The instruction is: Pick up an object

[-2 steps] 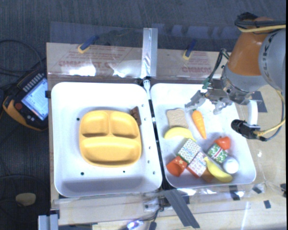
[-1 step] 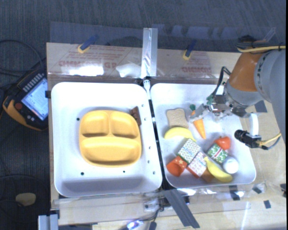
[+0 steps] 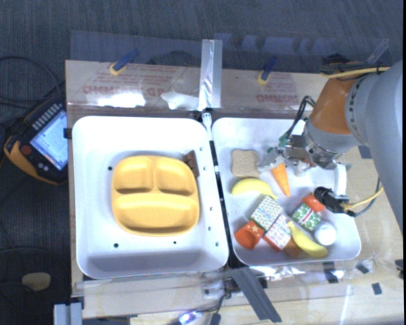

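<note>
My gripper (image 3: 285, 156) hangs low over the upper middle of the right bin (image 3: 352, 250), reaching in from the right. Its tip is just above the top end of an orange toy carrot (image 3: 280, 179), and whether they touch is unclear. A slice of toy bread (image 3: 244, 162) lies to the left of the gripper. Below it are a yellow lemon-like piece (image 3: 252, 187), two patterned cartons (image 3: 266, 212) (image 3: 279, 233), a red piece (image 3: 247, 235), a banana (image 3: 307, 243) and a green and red bottle (image 3: 306, 215) with a white cap (image 3: 325, 235).
The left bin (image 3: 88, 181) holds a yellow divided plate (image 3: 154, 195) with a small brown piece (image 3: 190, 160) at its upper right corner. A raised divider (image 3: 216, 181) separates the bins. A handheld controller (image 3: 44, 144) lies on the floor to the left.
</note>
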You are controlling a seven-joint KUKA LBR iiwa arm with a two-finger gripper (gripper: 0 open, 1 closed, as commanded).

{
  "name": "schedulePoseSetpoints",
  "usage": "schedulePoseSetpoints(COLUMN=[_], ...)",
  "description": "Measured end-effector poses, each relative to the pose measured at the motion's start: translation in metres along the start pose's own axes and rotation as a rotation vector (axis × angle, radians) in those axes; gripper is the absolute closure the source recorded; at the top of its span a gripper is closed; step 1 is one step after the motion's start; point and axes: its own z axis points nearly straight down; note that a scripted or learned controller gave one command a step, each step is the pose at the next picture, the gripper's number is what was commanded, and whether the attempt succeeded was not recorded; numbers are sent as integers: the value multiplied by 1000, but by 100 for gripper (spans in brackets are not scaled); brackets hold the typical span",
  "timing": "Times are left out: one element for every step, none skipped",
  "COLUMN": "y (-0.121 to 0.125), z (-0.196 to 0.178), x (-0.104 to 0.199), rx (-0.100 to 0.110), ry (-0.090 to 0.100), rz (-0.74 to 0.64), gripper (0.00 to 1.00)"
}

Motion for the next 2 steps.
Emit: schedulePoseSetpoints(y=[1, -19], z=[-9, -123], x=[1, 108], rx=[0, 16], ry=[3, 2], rz=[-1, 130], gripper=[100, 100])
